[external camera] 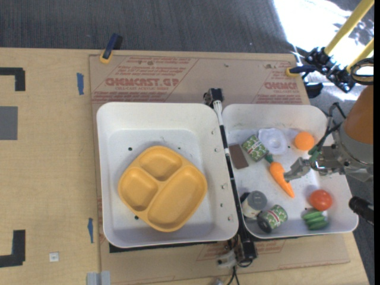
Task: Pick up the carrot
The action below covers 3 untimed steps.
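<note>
You are looking at the carrot [281, 178] lying in the right bin [338, 227], the gripper [298, 170] hovering just beside it, jaws apart and holding nothing. It is probably light, stiff and slick; take its thick upper end across the width.

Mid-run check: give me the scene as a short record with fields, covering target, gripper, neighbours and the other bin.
target: carrot, lying flat in the right bin, tip pointing toward the near edge
gripper: gripper just right of the carrot, low over the bin; carrot not between its fingers
neighbours: orange ball, tomato, green vegetable, two green-labelled cans, brown block
left bin: left bin holds a yellow divided plate
status: carrot not yet picked up
</note>
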### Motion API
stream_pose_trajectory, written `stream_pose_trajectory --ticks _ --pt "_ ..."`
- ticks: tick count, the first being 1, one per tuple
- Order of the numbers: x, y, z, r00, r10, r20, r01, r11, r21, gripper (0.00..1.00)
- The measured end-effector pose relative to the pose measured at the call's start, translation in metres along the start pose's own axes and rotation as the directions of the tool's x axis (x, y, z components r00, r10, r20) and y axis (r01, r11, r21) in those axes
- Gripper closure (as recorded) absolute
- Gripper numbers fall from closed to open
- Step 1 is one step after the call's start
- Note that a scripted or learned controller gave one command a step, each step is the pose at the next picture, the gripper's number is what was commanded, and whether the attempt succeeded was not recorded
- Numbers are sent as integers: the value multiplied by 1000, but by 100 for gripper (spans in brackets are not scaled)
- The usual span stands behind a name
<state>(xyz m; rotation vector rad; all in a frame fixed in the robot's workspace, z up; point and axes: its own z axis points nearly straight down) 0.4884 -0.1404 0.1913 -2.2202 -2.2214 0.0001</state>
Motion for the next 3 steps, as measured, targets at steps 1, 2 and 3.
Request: stream_pose_trajectory --ticks 1,2,3 --pt "33 44 106 999 -48 1 48 999 -5 0" --pt "34 44 96 999 -46 1 46 999 -6 100" --pt "96 30 -43 995 98 0 -98 995 -2 100"
